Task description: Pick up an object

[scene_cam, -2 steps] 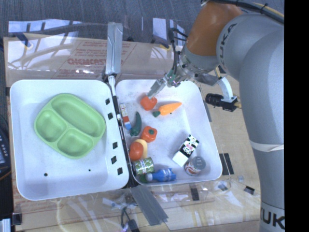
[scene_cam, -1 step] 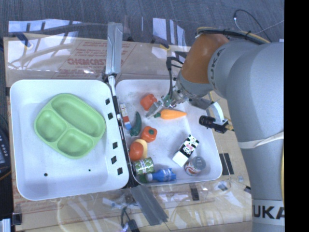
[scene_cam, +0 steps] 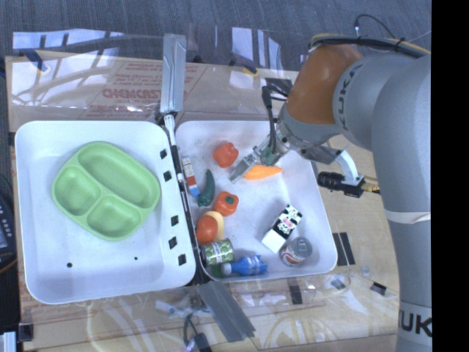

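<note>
A: Looking down, you had the gripper (scene_cam: 253, 163) low in the right bin (scene_cam: 311, 196), tips touching the carrot (scene_cam: 264, 172) near its back wall.

B: Jaws?

A: Can't tell, too small to read. Carrot lay flat beside them, prob. the target; the green plate (scene_cam: 106, 189) sat in the left bin (scene_cam: 37, 262).

My arm (scene_cam: 388, 116) comes in from the right side of the view, its grey body filling that edge from top to bottom. The orange band (scene_cam: 319, 83) sits above the wrist, which bends down and to the left. My gripper (scene_cam: 253, 163) points down-left, low over the right-hand side of the bench, its metal fingers angled outward.
</note>
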`<state>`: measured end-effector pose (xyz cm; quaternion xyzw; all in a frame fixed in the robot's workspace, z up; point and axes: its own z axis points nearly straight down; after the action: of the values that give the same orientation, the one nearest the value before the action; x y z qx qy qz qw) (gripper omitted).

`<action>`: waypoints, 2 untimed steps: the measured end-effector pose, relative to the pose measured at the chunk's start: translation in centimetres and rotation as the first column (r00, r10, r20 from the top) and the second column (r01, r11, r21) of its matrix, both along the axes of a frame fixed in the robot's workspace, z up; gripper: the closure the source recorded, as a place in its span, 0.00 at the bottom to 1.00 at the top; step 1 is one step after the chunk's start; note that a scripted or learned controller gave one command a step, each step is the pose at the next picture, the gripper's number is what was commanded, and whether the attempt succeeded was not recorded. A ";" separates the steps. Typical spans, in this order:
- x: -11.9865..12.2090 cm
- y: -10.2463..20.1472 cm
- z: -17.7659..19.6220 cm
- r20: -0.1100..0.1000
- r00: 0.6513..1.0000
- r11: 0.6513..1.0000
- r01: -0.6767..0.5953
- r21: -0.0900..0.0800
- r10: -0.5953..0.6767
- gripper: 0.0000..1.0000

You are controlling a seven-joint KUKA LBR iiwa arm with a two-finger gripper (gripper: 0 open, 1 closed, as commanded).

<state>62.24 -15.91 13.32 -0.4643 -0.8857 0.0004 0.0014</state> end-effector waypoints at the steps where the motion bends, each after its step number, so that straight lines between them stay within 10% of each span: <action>1: 0.3 -0.5 -4.2 -0.002 0.999 0.999 0.039 0.000 -0.039 0.00; 2: 0.4 -0.4 -3.1 0.000 0.999 0.999 0.034 -0.001 -0.034 1.00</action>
<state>62.68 -16.29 10.21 -0.4791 -0.8778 0.0007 0.0012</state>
